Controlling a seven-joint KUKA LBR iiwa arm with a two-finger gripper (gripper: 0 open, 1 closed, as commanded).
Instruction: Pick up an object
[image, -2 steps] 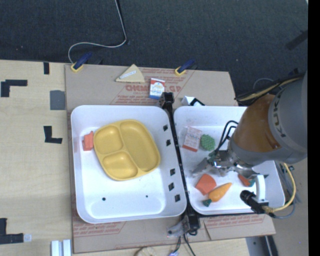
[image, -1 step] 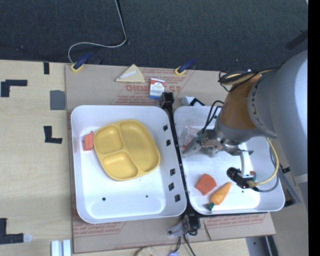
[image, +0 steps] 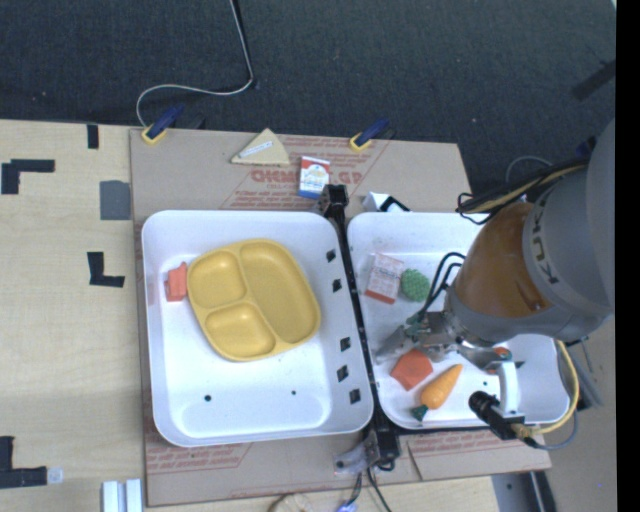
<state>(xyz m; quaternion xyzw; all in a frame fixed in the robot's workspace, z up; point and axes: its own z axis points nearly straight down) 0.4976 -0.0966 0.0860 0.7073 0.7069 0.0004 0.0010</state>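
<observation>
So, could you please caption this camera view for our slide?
KUKA arm lowers its gripper over toy carrot in right bin.

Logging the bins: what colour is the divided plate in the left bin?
Yellow; the plate shows in the camera view.

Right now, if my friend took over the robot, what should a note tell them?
Gripper: low over the right bin, by the red block; I can't tell whether it grips anything.
Right bin holds the red block, a toy carrot, a green toy and a clear packet.
Left bin holds a yellow divided plate and a small orange piece.
Done: nothing visibly lifted.
Left: grasp one object and raise it.
</observation>
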